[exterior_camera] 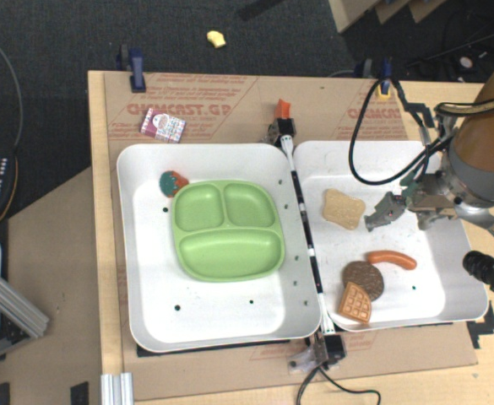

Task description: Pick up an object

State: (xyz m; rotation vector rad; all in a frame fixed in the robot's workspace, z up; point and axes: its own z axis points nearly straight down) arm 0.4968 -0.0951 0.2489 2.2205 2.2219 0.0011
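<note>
The right bin (453, 309) holds several toy foods: a beige bread slice (343, 208), an orange-red sausage (392, 260), a brown round patty (363, 279) and a waffle piece (355, 303). My gripper (380, 215) hangs low over the right bin, just right of the bread slice and above the sausage. Nothing is visibly held in it. The arm's orange band (483, 133) rises at the right edge of the view. In the left bin (145, 298) lie a green divided plate (227, 229) and a small red-and-green round object (173, 182).
A black cable (358, 146) loops over the right bin's back half toward the wrist. A pink-and-white packet (163, 124) lies on the cardboard behind the left bin. Clamps (134, 67) hold the board's back edge. The bins' shared wall (301, 226) runs between them.
</note>
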